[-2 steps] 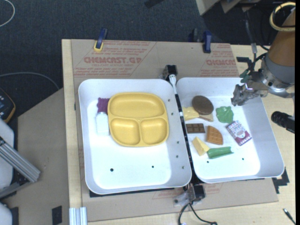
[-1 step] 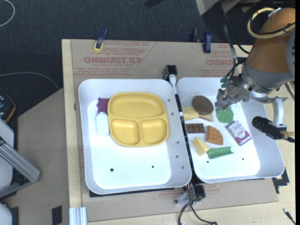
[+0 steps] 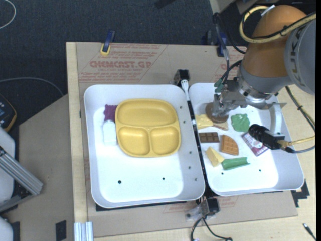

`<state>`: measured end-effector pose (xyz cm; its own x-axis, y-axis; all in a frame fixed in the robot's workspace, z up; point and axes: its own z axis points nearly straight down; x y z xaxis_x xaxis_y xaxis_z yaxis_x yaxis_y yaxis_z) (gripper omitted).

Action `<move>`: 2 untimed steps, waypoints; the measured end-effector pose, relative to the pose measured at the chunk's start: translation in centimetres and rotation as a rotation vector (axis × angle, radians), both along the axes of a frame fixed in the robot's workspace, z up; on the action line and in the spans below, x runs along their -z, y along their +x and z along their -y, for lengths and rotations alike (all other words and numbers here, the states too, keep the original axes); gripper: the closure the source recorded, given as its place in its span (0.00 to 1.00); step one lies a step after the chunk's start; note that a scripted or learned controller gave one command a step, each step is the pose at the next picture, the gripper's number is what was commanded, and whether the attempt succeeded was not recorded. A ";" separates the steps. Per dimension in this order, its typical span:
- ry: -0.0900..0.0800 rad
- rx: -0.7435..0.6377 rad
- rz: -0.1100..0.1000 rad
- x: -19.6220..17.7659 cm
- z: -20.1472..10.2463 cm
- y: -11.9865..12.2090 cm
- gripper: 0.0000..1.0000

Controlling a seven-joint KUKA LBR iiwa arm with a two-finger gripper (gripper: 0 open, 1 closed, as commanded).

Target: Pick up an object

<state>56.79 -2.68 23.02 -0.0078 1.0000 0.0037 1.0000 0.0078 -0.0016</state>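
From my station I can read just one run of printing: red lettering on the brown board [image 3: 128, 62] under the bins, beyond the left bin [image 3: 100, 185], spelling something like "CHEMCAST GP" in large outlined capitals (the last letters are soft, so I won't swear to them). Finer red lines sit above and below it, too small for me to make out. A fainter red patch of print shows on the same board near the right bin [image 3: 291, 177], unreadable from here.
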 end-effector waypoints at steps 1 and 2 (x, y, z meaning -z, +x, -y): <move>0.000 0.001 -0.001 -0.8 -5.4 -1.1 1.00; -0.001 0.001 -0.002 -0.5 -10.9 -2.0 1.00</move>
